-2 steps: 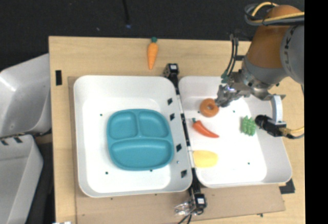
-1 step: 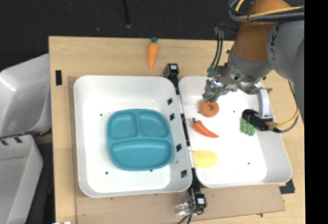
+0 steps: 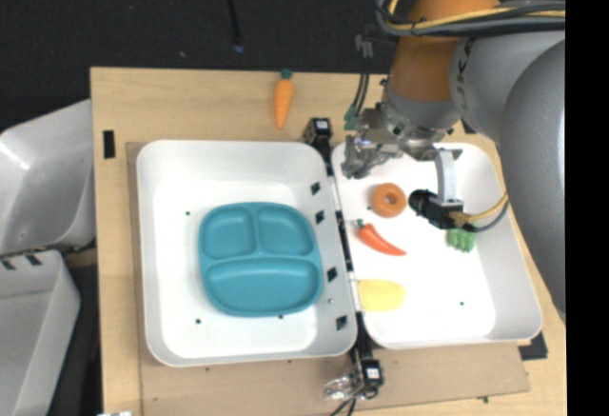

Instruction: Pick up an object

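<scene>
The end effector hangs over the right white bin; its grip state can't be told. Just below-right of it lies a small round orange ring-shaped toy, untouched

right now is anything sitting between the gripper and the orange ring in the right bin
Nothing visible. The gripper is at the top left of the right bin, and the orange ring lies just below it on bare white floor. The red pepper and yellow piece lie farther down.

Two bins; one plate; two carrots
</scene>
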Motion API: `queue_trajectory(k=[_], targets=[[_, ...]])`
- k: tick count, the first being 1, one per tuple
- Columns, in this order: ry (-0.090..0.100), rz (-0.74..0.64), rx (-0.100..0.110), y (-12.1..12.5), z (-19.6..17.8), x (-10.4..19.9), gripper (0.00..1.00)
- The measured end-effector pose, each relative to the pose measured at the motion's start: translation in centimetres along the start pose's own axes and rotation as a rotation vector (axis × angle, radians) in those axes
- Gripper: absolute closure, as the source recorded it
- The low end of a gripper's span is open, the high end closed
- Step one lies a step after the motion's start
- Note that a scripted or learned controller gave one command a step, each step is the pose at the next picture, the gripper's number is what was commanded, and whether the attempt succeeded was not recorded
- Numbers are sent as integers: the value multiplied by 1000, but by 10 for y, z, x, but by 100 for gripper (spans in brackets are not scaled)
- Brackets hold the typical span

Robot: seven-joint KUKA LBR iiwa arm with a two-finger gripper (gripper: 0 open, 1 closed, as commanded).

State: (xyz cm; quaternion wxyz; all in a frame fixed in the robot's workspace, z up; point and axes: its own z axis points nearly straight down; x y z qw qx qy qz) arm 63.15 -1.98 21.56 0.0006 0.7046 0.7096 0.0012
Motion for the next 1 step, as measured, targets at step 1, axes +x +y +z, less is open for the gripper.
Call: queue_trajectory(k=[1], targets=[[0,0,-1,22,-8,55,100]])
